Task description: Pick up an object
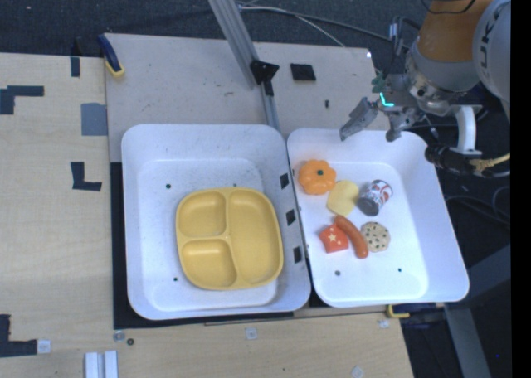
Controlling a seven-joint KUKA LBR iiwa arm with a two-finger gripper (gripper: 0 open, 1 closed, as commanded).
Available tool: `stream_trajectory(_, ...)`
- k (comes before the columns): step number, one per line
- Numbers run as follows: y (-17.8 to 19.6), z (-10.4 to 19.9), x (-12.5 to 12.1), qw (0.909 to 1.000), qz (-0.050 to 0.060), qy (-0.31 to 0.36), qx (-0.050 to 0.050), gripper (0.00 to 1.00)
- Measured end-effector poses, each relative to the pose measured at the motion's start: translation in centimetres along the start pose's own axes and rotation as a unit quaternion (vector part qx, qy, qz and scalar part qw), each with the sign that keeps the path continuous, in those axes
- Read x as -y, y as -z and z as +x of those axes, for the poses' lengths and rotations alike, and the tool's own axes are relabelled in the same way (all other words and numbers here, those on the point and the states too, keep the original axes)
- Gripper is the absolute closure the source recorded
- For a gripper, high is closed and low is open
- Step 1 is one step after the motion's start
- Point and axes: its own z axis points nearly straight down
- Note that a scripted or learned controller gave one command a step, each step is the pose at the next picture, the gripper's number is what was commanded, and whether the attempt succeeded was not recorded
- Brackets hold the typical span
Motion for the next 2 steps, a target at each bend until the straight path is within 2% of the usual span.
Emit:
stream_trajectory(1,0.0,0.0,0.0,1.0000,-0.001,0.000,0.000,0.00)
stream_trajectory(2,-4.5,-0.5,0.0,1.0000,0.002,0.000,0.000,0.00)
